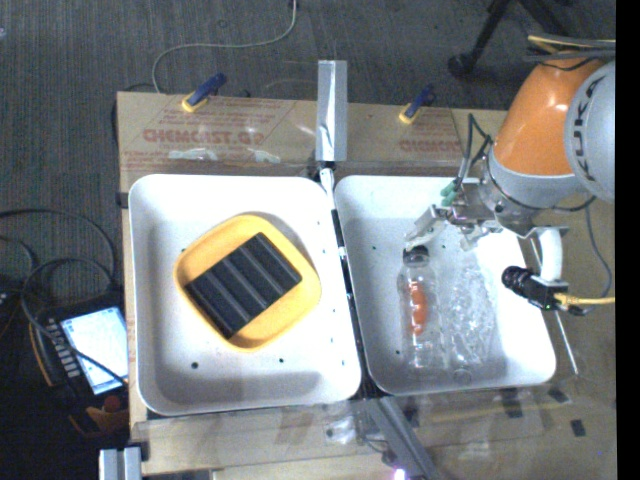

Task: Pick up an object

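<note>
We see the gripper poised over the right bin above a clear bottle; its finger state we cannot tell.

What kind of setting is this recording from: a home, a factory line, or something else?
Most likely a robotics lab bench set up for grasping trials. Two shallow white bins, the left bin and the right bin, sit side by side on a clamped board, there is an office chair base on carpet, and loose cables trail at the left.

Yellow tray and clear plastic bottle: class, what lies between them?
In the camera view, the bins' adjoining rims separate the yellow tray from the clear plastic bottle.
</note>
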Tool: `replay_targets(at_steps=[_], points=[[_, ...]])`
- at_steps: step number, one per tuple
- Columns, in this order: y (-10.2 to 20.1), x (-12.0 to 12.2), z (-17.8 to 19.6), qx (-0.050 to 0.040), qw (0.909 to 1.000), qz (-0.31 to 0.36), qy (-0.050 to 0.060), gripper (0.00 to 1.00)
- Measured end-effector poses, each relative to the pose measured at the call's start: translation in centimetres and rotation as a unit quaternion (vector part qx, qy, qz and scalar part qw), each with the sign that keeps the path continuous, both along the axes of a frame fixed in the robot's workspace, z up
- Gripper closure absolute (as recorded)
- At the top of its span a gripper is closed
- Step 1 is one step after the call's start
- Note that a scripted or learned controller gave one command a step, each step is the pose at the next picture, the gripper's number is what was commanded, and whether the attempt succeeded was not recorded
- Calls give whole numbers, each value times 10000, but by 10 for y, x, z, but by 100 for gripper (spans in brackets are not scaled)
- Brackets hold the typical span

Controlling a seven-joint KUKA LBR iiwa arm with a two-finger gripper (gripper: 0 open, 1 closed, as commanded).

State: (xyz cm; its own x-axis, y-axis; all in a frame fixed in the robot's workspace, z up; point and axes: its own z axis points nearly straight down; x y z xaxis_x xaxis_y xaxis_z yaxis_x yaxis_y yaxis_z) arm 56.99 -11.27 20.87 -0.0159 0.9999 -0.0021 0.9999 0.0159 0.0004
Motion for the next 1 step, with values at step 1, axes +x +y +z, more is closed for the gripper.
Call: replay_targets(at_steps=[1], points=[[-14,-25,-107,9,10000,37,-55,0]])
